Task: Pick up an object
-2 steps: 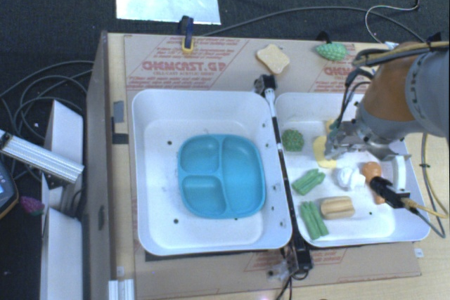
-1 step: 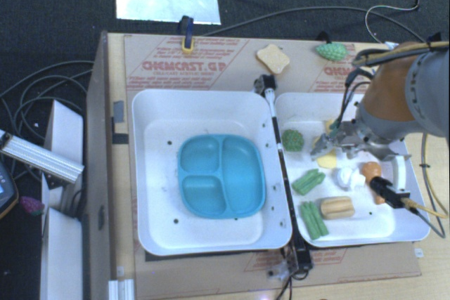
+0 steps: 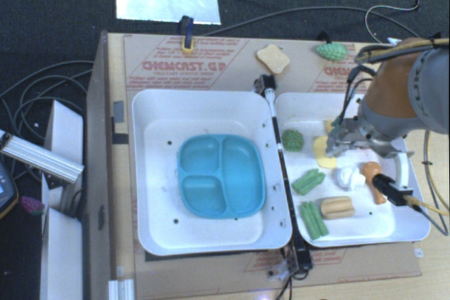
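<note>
From above, the worktop [image 3: 211, 67] carries two white bins. The left bin [image 3: 155, 221] holds a blue divided plate [image 3: 220, 175]. The right bin [image 3: 376, 227] holds a green broccoli piece [image 3: 292, 140], a yellow piece [image 3: 323, 153], two green bean pods [image 3: 308, 181] [image 3: 313, 218], a bread roll [image 3: 336, 207], a white item [image 3: 347, 177] and an orange carrot [image 3: 375, 179]. The gripper [image 3: 336, 141] hangs low over the yellow piece at the bin's upper left; whether it is spread or pinching cannot be told. A bread slice [image 3: 273, 59] and a green toy [image 3: 331, 51] lie on the worktop behind the bins.
</note>
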Available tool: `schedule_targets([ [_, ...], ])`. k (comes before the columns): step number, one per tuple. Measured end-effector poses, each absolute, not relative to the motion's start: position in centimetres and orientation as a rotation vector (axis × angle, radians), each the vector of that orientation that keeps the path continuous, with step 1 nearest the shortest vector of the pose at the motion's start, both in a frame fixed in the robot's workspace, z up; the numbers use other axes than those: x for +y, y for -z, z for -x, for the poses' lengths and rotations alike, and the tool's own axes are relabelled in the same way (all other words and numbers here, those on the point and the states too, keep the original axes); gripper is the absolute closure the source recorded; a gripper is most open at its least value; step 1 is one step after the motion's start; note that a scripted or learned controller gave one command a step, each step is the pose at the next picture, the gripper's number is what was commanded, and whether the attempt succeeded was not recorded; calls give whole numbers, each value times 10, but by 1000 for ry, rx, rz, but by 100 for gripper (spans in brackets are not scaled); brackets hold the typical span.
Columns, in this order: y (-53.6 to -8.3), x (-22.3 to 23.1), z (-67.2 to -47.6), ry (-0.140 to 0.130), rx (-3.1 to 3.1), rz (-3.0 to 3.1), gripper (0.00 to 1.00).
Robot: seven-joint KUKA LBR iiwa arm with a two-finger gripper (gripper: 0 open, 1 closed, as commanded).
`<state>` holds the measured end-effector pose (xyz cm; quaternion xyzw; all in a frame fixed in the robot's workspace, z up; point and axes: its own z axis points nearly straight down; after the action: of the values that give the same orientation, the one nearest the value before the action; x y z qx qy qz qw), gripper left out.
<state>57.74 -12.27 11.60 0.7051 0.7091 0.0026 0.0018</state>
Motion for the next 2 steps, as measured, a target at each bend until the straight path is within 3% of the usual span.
schedule_targets([
  [1, -116, -123, -577, -8, 2225, -2212, 0],
  [2, -84, -115, -564, 0, 2222, -2221, 0],
])
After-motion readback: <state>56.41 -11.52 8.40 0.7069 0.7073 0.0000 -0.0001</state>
